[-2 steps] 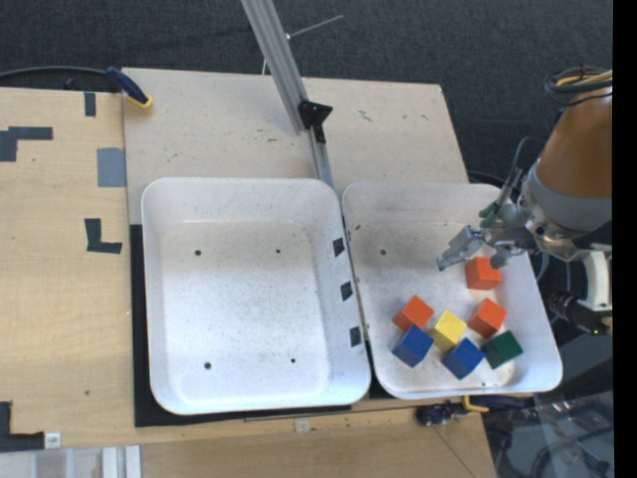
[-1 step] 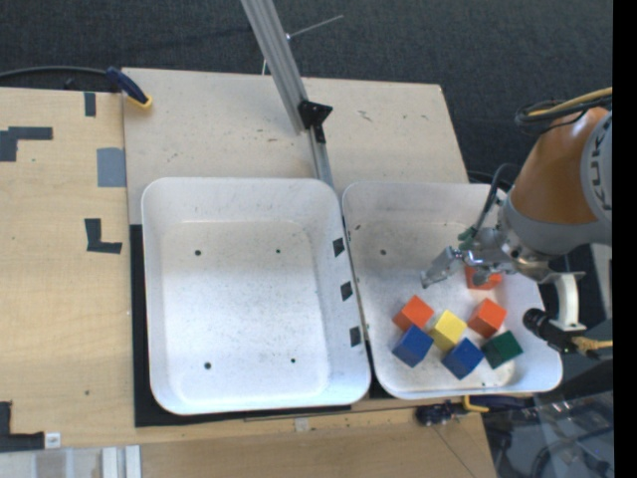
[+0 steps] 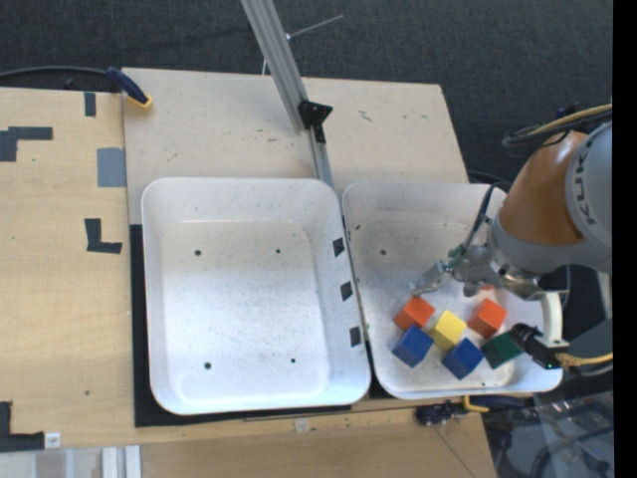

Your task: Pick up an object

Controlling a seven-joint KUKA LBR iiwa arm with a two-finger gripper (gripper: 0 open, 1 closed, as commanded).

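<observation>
Tool (image 3: 445,272) is seen just above orange block (image 3: 415,312), w/ yellow block (image 3: 449,327) beside it in right bin (image 3: 398,207); tool's opening can't be told.

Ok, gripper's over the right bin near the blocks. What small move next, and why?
Probably a short shift toward the near edge of the right bin, then down. The gripper sits just beyond the cluster, with nothing seen between its fingers. The orange block and yellow block lie closest. The orange one, at the cluster's edge, looks the easier target.
</observation>
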